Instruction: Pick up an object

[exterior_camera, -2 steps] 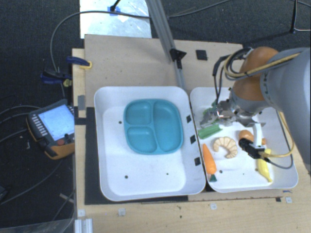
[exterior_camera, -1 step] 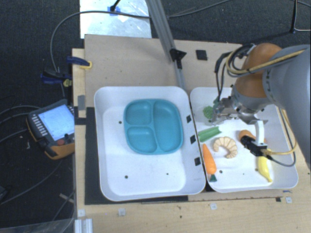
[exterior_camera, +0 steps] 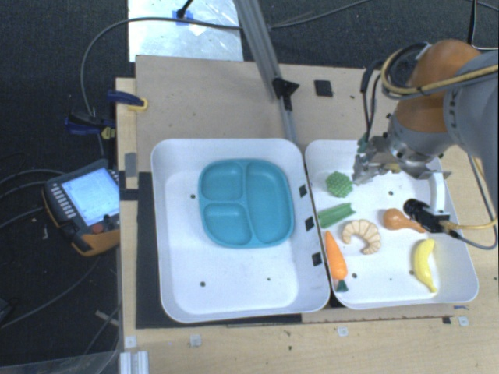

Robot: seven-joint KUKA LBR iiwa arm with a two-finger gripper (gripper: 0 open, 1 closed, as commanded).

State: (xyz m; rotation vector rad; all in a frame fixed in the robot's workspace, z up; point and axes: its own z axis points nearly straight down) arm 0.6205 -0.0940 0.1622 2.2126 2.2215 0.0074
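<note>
Approach step, I judge: hand [exterior_camera: 365, 168] hovers just beside broccoli [exterior_camera: 338, 183]. Grip state unclear. Next, descend over it.

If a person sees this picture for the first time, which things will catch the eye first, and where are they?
The blue divided plate stands out first, alone in the left bin. Next comes the colourful toy food in the right bin: a carrot by its left wall, a croissant in the middle and a banana at the right. The arm's hand hangs beside a green broccoli near the back.
</note>
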